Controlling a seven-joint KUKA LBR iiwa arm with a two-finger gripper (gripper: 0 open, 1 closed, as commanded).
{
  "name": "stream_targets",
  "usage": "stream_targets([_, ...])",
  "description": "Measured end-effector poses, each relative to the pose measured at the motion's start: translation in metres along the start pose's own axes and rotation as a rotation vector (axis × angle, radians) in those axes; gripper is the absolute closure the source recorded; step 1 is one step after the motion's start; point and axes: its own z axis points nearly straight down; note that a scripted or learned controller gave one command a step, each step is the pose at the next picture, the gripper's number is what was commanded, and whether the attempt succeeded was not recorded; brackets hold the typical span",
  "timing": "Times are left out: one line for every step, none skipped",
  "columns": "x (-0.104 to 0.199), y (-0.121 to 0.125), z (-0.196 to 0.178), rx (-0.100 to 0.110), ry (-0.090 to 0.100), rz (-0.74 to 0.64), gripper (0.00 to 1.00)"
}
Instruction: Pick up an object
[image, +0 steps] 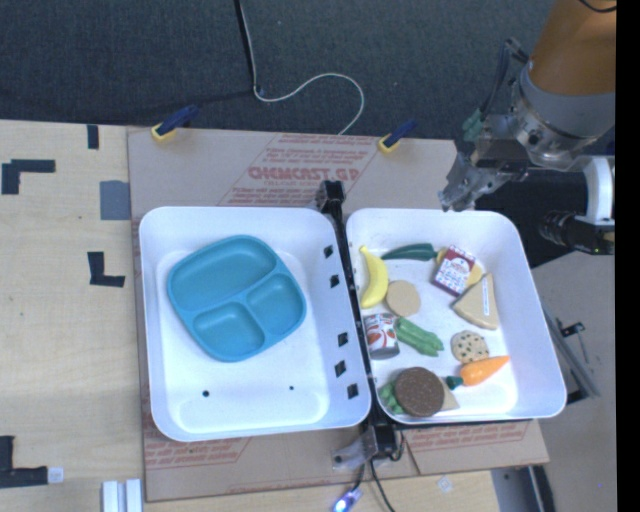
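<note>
**My claw hanging over the far rim of the right bin**

I am reaching in from the right, and my claw (462, 192) is hovering just above the far edge of the right bin (530, 300), nothing between its fingers; whether they are parted or together I cannot tell from this angle. The toy food is lying below and nearer: a yellow banana (373, 277) is leaning along the left wall, a green pepper (410, 252) is sitting beside its top, and a small red-and-white carton (453, 269) is resting against a cheese wedge (478, 300). The carton's label is too small for me to read. A little can (381, 334) is standing beside a green bean pod (418, 336), its print also blurred. A cookie (468, 346), a carrot (484, 370) and a dark round burger patty (418, 391) are lying toward the near edge.

The left bin (180, 400) is holding a blue divided plate (235, 297). On the table, the cardboard sheet (290, 170) is showing red printed lettering that I cannot make out.
</note>
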Motion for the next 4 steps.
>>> stream_targets([0.035,0.028,0.102,0.014,0.000,0.003,1.00])
stream_targets([0.034,0.028,0.085,0.006,-0.001,0.004,1.00])
stream_targets([0.112,0.037,0.047,0.001,0.003,-0.002,1.00])
stream_targets([0.119,0.026,0.162,0.018,-0.002,0.006,1.00])
